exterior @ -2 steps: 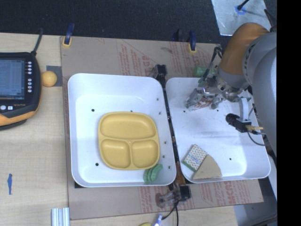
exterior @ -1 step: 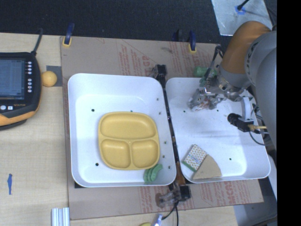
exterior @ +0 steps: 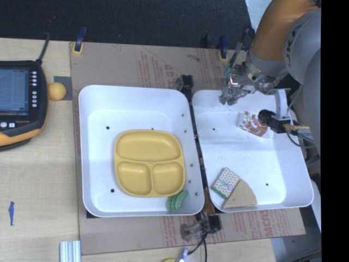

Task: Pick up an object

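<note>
The claw [exterior: 233, 91] hangs over the far edge of the right bin [exterior: 283, 171], near that bin's far-left corner; whether it is apart or together cannot be told. Nothing is seen between its tips. In that bin, a small red-and-white packet [exterior: 252, 124] lies near the far-right side, and a patterned pouch [exterior: 226, 182] touches a tan wedge [exterior: 240, 195] at the near edge. The left bin [exterior: 98, 146] holds a yellow divided tray [exterior: 148, 162] and a green item [exterior: 177, 201] at its near-right corner.

1 fixed camera above the bench [exterior: 43, 173], slanting down on 2 bins [exterior: 87, 146].
</note>
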{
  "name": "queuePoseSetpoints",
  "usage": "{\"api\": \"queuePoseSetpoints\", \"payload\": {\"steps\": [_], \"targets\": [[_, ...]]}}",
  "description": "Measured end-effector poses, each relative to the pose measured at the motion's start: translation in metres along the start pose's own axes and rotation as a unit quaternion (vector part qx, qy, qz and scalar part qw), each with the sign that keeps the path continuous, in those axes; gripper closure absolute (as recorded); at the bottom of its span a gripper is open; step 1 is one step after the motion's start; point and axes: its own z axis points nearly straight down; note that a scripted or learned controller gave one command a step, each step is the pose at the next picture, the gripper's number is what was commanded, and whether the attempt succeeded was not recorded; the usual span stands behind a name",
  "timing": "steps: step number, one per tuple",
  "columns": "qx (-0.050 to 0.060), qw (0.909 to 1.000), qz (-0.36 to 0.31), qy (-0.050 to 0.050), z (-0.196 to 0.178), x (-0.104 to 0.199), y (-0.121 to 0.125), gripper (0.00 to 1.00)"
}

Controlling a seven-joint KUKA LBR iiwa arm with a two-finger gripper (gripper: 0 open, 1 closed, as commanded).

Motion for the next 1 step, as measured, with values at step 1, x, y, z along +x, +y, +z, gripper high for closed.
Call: {"api": "queuePoseSetpoints", "payload": {"steps": [1], "targets": [[0.000, 1.0000, 0.001, 0.000, -0.0560, -0.0320, -0.0113, 1.00]]}}
